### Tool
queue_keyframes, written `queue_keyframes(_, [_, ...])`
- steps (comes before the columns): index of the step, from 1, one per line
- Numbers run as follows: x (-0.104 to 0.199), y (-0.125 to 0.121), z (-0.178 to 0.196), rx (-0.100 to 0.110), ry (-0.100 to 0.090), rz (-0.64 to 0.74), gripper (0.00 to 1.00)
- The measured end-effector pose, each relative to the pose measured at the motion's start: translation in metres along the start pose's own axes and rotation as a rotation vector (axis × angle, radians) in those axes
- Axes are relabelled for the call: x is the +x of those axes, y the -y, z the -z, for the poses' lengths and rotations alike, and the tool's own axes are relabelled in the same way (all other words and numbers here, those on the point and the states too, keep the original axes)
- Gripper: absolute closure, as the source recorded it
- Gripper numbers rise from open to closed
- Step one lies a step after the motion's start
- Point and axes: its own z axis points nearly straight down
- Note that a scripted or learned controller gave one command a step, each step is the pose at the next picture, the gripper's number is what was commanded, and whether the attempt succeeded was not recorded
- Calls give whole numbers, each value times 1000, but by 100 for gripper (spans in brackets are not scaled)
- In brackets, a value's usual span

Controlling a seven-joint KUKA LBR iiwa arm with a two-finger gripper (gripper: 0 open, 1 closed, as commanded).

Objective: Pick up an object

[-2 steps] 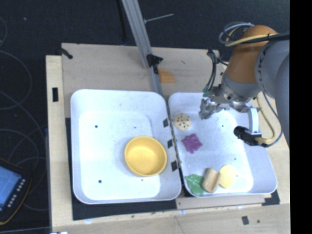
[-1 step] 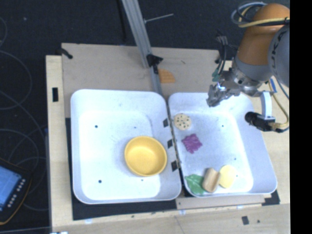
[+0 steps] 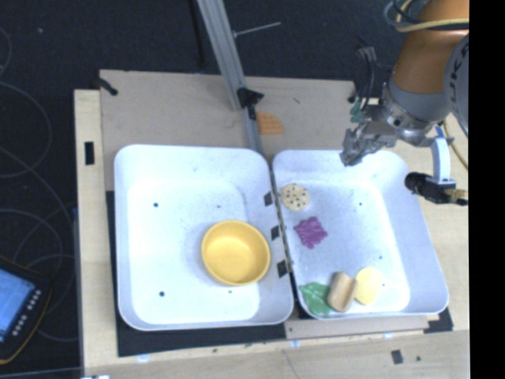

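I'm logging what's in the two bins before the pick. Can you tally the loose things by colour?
Yellow: 2, the bowl in the left bin and the round piece in the right bin
Purple: 1, the lumpy piece
Green: 1, the flat piece
Tan: 2, the speckled disc and the cylinder
Total: 6
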Motion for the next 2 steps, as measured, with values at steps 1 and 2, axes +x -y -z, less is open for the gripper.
queue_keyframes(1, [46,21,7,4,-1,3,100])
queue_keyframes(2, [95,45,9,4,-2,3,100])
